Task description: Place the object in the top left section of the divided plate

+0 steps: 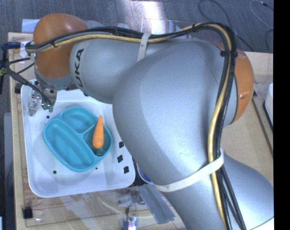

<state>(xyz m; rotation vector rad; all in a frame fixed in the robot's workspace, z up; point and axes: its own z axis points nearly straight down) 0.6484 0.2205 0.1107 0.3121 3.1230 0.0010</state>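
Observation:
A blue divided plate [71, 145] lies in the left white bin [44, 183]. An orange carrot [98, 132] rests in the plate's right-hand section, its thin tip pointing toward the far rim. My gripper [40, 104] hangs over the bin's far left corner, just beyond the plate's upper left rim and well left of the carrot. Its two fingers stand apart with nothing between them. The orange wrist band [56, 40] sits right above it.
The grey arm [183, 109] stretches across from the right and hides the right bin and much of the bench. Black cables [8, 68] hang at the left edge. A few small dark marks [121, 150] lie on the bin floor beside the plate.

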